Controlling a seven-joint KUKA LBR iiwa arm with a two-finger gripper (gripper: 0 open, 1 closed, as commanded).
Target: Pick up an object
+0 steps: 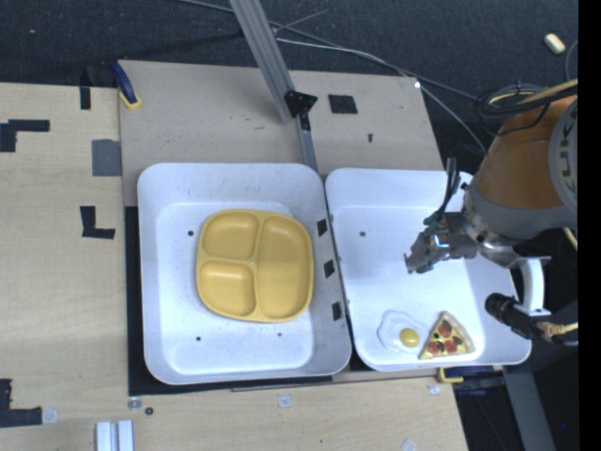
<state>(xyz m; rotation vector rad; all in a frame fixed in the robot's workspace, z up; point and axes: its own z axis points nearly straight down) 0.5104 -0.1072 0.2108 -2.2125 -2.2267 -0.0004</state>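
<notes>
Gripper (420, 259), grip state unclear, hovers over the right bin's (376, 191) bare floor, apart from pizza slice (447, 337) by the near rim

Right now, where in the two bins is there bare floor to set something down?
Right bin: its far left floor, between the gripper and the divider. The near edge is crowded by fried egg and pizza slice. Left bin: only margins around the yellow plate.

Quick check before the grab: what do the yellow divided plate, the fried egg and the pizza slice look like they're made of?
Yellow divided plate: likely molded plastic, smooth semi-matte, uniform color with soft rounded ridges between compartments.
Fried egg: looks like a toy, plastic or rubber; flat glossy white, even yellow yolk dome.
Pizza slice: also toy-like, probably plastic; flat red and green toppings. Too small to judge hard or soft.
</notes>
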